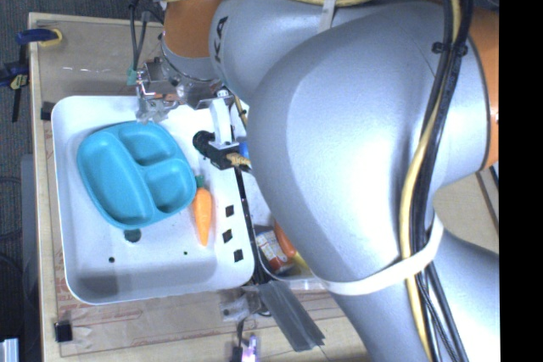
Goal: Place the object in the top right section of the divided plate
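A blue divided plate (136,174) lies in the left white bin (144,275), tilted toward the bin's far left corner. An orange carrot (203,216) lies on the bin floor right against the plate's right rim. My gripper (151,104) hangs over the far edge of the bin, just above the plate's upper rim and well apart from the carrot. Nothing shows between it and the plate.
A small dark object (131,236) sits under the plate's near rim. The big grey arm covers most of the right bin, where a red and orange item (278,248) peeks out. A blue clamp (34,36) grips the bench's far left corner.
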You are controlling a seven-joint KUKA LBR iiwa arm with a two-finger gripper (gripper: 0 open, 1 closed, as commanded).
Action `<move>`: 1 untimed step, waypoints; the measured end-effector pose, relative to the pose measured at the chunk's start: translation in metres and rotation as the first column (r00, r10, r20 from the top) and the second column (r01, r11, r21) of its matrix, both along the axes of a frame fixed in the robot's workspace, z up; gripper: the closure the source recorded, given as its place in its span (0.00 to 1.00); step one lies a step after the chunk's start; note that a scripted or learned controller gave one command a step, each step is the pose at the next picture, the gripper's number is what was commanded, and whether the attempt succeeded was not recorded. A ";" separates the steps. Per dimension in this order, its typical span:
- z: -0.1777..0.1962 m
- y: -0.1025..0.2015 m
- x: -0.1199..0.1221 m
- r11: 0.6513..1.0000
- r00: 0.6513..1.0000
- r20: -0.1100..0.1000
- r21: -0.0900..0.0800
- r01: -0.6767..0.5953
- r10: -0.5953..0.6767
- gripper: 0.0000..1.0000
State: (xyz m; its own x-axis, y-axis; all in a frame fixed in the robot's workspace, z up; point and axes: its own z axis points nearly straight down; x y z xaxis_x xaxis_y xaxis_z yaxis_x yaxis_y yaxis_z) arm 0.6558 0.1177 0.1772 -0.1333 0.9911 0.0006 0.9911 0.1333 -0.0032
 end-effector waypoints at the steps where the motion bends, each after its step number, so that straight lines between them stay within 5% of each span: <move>1: -0.084 0.026 -0.097 0.968 0.968 -0.004 0.000 -0.252 0.252 1.00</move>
